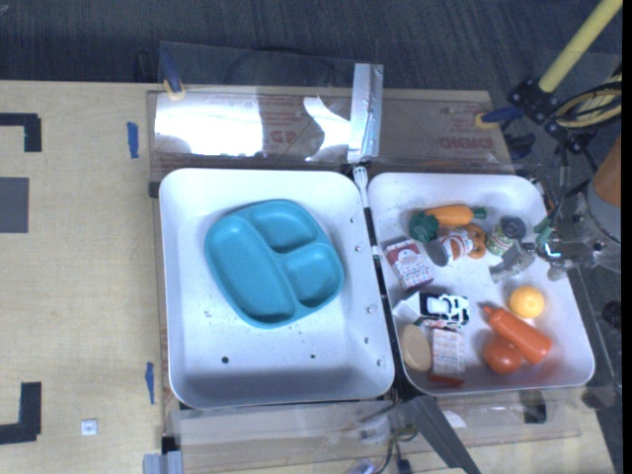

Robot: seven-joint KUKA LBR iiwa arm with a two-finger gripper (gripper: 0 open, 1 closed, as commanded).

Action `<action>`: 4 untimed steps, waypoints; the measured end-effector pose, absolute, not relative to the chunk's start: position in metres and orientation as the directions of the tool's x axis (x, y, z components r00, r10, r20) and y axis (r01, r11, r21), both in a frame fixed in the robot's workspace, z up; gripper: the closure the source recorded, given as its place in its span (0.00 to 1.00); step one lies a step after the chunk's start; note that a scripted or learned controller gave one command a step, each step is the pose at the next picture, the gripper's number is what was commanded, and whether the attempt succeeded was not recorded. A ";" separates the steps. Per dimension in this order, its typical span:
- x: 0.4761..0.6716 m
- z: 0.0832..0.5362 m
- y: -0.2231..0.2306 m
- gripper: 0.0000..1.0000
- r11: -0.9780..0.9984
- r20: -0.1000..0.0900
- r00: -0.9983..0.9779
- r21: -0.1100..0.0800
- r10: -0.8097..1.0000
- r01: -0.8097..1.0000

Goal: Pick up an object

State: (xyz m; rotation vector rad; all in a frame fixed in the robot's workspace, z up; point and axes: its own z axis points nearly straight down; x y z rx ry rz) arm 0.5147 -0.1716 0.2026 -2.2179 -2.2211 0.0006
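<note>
Two shallow white plastic bins with rounded corners sit side by side on a pale wood-grain worktop (79, 294), seen from above at a slant. The left bin (188, 363) holds a smooth turquoise plastic divided plate (274, 260), roughly oval, with one large section and two smaller ones, tilted slightly within the bin.

The right bin (573, 358) is crowded with small toys and packets. Near its far side lies an orange plastic carrot with a dark green leafy end (446, 217). Just beside it are a small round orange and white toy (462, 244) and a grey round piece (511, 229). A red and white flat packet (408, 262) lies near the bin's left wall. Below it rests a small black and white toy car (445, 308). A tan round biscuit-like disc (416, 348) touches a red and white printed carton (448, 353) at the near edge. A glossy yellow ball (527, 301) sits near a long smooth orange-red plastic piece (520, 332), which touches a round red tomato-like toy (502, 356).

The metal tool (546, 250) hangs over the right edge of this bin, just above the yellow ball; whether it is released or clenched cannot be told, and nothing is visibly held in it
</note>
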 end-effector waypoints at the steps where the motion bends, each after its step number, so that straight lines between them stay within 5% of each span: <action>1: 0.605 0.197 -0.194 0.00 0.071 -0.001 -0.071 0.000 0.997 0.997; 2: 0.558 0.388 -0.224 0.00 0.061 -0.006 -0.061 0.011 0.998 0.998; 3: 0.579 0.246 -0.178 0.00 0.061 0.003 -0.061 -0.009 0.998 0.998; 4: 0.607 0.188 -0.124 0.00 0.171 0.003 -0.171 -0.004 0.985 0.985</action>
